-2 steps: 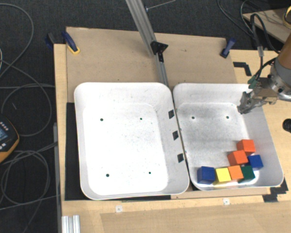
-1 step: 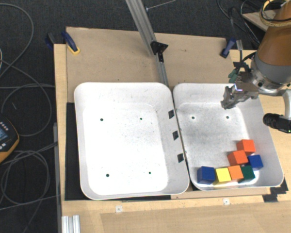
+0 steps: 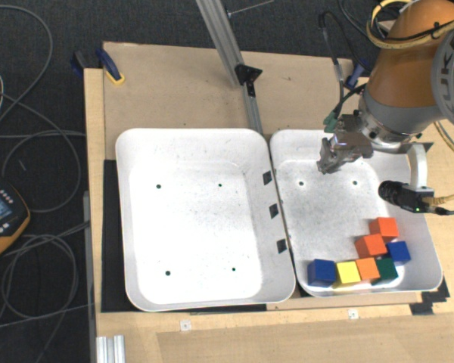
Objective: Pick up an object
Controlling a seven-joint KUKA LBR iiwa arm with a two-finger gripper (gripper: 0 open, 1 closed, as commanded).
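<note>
Right of centre in the frame, my claw hangs over the upper part of the right bin, and from this slanted view I cannot tell whether it is released or clenched; it reads as a dark, compact lump under the grey wrist, and I see no object in it. I cannot tell whether it touches the white floor beneath it, which looks bare apart from a couple of small dark dots. As I judge it, the pick is not yet done: nothing is lifted, and everything worth grabbing sits well apart from the claw, down in the lower right corner of the same bin. There a cluster of blocks lies packed against the rim: a blue block, a yellow block, orange blocks stepping up toward the right, a green block and a smaller blue one by the edge. Further out, the left bin fills the middle left of the frame, and a metal pole slants down from the top.
</note>
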